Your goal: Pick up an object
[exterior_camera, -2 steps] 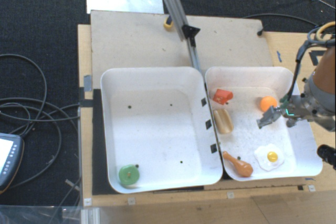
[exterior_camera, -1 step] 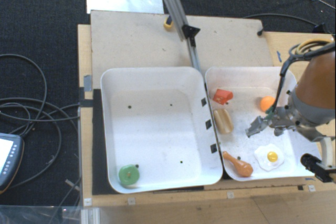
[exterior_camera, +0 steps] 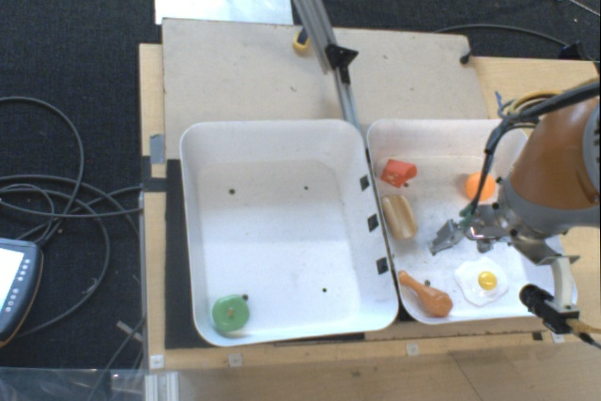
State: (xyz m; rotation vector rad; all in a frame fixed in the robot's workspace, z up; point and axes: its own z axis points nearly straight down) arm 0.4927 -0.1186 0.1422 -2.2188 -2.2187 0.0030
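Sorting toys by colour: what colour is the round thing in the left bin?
Green, seen in the camera view, near the left bin's front-left corner.

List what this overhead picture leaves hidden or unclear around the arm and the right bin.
- Orange ball: partly covered by the arm.
- Right bin: its right side hidden under the arm.
- Gripper: too small and dark to tell open from shut.
- Green object: too small to identify.

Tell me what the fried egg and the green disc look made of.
Fried egg: likely moulded plastic toy; glossy white with an even yellow dome.
Green disc: probably plastic or rubber; flat, uniform colour, matte. Too small to settle.
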